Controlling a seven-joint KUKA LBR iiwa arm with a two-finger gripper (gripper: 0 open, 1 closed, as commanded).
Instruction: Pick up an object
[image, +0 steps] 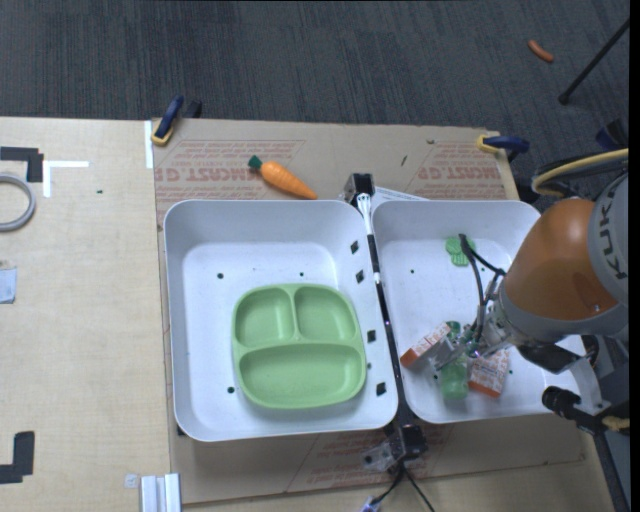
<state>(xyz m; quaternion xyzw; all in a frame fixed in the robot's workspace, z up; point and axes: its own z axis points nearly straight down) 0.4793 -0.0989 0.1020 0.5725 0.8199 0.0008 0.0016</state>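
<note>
Camera view looks down at a slant on a tabletop (80, 330) that carries two shallow white bins side by side on a sheet of printed cardboard (230, 160). The left bin (195, 250) holds a light green divided plate (298, 346) with three compartments, lying flat near the bin's middle. The right bin (420, 260) holds a small cluster of things near its front edge: a small red and white packet (424, 349), a translucent green object (454, 381), and a second red and white packet (490, 376) just beside it. A small green item (459, 255) lies apart from them toward the back of the same bin.

The grey arm, with its orange band (562, 262) bulking large, reaches in from the right, and the pincer (470, 345) sits low in the right bin, right among the cluster and above the green object. It is too small and too crowded by cables to read, so whether it is open or closed, or has hold of anything, I cannot tell.

Behind the bins a toy carrot (283, 177) lies on the cardboard near the left bin's back rim. Blue and yellow clamps (167, 118) grip the cardboard's back corners.
</note>
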